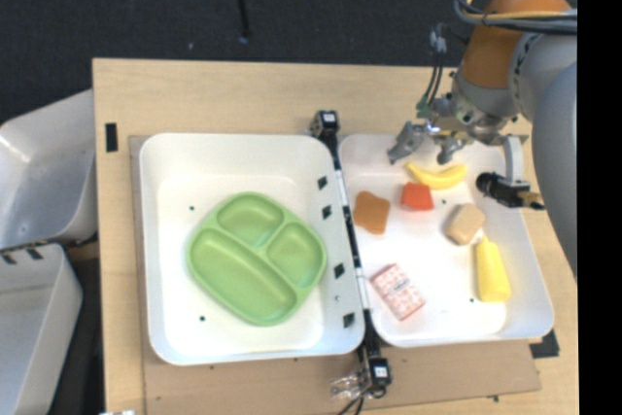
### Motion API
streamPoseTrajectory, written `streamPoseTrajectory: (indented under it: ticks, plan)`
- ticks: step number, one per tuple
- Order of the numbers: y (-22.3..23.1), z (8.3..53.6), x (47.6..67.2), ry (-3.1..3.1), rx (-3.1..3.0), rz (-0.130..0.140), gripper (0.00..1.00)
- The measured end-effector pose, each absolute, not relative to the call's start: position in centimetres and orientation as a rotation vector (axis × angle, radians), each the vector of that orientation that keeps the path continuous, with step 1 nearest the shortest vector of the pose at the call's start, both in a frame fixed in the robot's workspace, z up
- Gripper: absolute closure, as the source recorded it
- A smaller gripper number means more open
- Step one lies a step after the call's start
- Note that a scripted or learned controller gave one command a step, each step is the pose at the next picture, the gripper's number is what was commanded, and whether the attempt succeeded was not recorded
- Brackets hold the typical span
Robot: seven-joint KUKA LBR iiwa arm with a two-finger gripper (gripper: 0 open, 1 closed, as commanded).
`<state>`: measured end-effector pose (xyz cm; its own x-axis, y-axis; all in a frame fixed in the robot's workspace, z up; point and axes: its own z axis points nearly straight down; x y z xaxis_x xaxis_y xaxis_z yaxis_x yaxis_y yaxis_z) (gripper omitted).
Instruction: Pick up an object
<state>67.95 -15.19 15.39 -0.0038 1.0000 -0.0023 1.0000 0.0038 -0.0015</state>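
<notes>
Banana (pixel 436 175) lies just below the open hand (pixel 426 149).

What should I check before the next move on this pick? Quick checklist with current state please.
1. Gripper open: ok, its fingers stand spread above the right bin.
2. Nothing held: ok, nothing sits between the fingers.
3. Target below the gripper: ok, the banana lies just under the fingertips.
4. Target free of neighbours: not ok, the red block touches or nearly touches the banana.
5. Gripper height over the banana: cannot tell from this slanted view.
6. Other objects out of the way: ok, the brown piece, tan piece, yellow bottle and pink box lie apart from the gripper.
</notes>
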Motion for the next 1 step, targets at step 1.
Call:
streamPoseTrajectory:
  ticks: [1]
  plan:
    - [-15.35, 10.18, 67.91, 2.226, 2.216, -0.005, 0.0]
